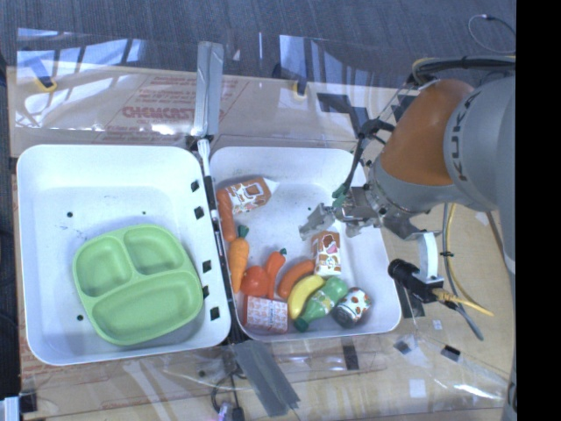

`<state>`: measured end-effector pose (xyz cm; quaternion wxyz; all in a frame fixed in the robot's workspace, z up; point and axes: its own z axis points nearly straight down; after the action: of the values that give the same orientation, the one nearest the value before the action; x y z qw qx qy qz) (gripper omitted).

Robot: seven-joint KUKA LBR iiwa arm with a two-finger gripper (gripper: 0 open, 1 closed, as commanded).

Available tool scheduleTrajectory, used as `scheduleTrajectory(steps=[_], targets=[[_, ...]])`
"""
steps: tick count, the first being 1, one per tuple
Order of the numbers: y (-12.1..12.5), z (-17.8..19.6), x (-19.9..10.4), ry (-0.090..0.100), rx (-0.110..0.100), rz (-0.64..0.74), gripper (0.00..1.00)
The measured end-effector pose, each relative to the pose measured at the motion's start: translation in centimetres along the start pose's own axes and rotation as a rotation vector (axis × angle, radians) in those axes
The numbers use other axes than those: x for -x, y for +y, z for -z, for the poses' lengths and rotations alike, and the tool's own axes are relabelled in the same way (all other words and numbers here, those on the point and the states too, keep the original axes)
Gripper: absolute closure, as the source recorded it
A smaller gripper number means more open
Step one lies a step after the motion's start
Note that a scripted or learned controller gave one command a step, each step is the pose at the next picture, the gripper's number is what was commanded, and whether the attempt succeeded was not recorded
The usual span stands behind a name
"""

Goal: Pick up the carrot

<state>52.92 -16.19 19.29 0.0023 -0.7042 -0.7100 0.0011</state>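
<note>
A grey KUKA arm with an orange band reaches in from the right over the right-hand bin [289,160], its gripper [326,216] hanging above the bin's middle with the jaws parted and nothing between them. The carrot [237,257] lies along the bin's left wall, green top pointing far, tip pointing near, well apart from the gripper. Just beyond it lies a long sausage [226,209], and beside that a brown packet [249,195]. To the carrot's right sit a red pepper [256,281] and a second small carrot-like piece [274,267], with a pink carton [266,314] at the near wall. A banana [305,293], a green bottle [321,303], a small can [351,306] and an upright juice box [328,253] crowd the near right corner. The left-hand bin [53,174] holds a green divided plate [137,281].
</note>
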Motion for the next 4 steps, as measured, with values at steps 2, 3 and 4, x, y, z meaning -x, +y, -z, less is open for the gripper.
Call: scheduleTrajectory(steps=[2,3,4], targets=[[-3.3,-7.8,-4.7,-0.015,0.058,0.402,0.0],[-3.1,-9.1,-5.2,-0.009,0.034,0.023,0.0],[-5.1,-10.1,-7.1,0.0,0.003,0.255,0.0]])
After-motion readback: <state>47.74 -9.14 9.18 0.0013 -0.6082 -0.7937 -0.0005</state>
